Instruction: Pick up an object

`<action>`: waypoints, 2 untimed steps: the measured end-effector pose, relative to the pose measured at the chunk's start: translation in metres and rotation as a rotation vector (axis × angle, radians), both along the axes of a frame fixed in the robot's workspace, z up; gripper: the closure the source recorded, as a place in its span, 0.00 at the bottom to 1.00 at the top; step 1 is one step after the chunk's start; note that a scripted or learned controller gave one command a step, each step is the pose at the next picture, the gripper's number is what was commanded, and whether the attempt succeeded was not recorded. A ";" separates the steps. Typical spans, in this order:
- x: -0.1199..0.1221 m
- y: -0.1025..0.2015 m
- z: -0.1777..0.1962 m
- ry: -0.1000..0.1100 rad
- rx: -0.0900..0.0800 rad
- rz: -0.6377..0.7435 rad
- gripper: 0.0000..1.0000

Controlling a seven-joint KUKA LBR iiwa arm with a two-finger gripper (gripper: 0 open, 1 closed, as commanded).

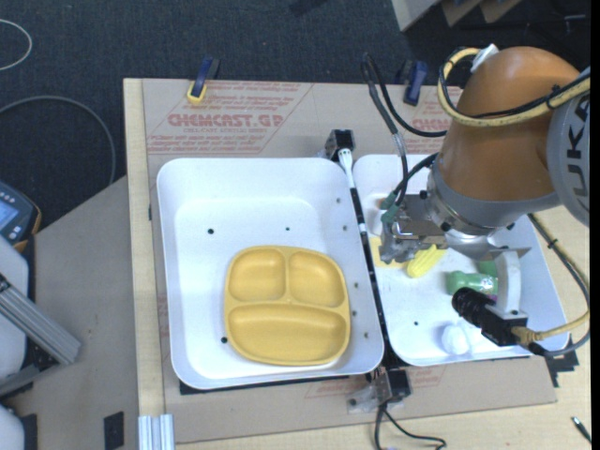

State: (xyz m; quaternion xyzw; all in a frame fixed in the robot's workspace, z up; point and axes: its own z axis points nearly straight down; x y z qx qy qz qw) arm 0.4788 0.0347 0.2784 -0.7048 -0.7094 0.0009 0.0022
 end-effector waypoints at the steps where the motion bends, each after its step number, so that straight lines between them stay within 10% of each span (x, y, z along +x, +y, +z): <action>1: 0.002 0.018 0.125 -0.021 0.001 -0.002 1.00; 2: 0.000 0.048 0.077 0.002 -0.002 -0.003 1.00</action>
